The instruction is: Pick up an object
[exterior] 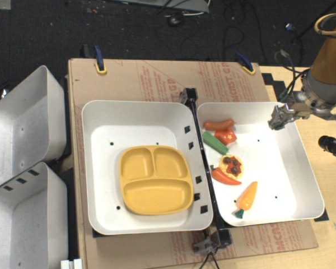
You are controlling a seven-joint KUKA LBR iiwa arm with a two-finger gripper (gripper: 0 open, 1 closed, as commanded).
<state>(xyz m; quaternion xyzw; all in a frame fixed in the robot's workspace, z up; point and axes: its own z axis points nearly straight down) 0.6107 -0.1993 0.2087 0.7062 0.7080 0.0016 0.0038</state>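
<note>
Several toy foods lie along the left side of the right bin [280, 167]: a sausage [219, 125], a red pepper [226, 137], a green pod [214, 143], a small pizza [232, 165], a red chili [225, 177] and a carrot [246, 195]. My gripper [278, 118] hangs over the bin's far right rim, well to the right of the foods. Nothing shows between its fingers.
The left bin [101, 150] holds a yellow divided plate [155, 180]. Two spare white bins [22, 122] stand off the bench at the left. Cables run behind the bench. The arm's orange band [327, 60] rises at the right edge.
</note>
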